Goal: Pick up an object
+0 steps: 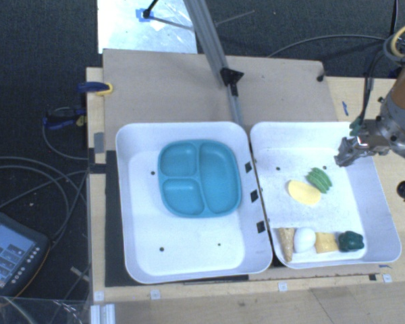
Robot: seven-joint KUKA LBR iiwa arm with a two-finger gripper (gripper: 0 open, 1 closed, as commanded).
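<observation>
The gripper hovers over the right bin near its right rim, finger state indiscernible, beside the green object.

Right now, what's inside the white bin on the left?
The left shallow white bin holds one thing: a blue plastic plate with three sections, lying flat near its middle. Whatever is under the plate is covered, so I can't tell.

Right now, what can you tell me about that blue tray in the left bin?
The blue tray looks like smooth teal plastic, a rounded rectangle split into three compartments: two on the left, one longer on the right. It lies flat, slightly turned, on the floor of the left white bin, toward the bin's far side. Nothing rests in it.
</observation>
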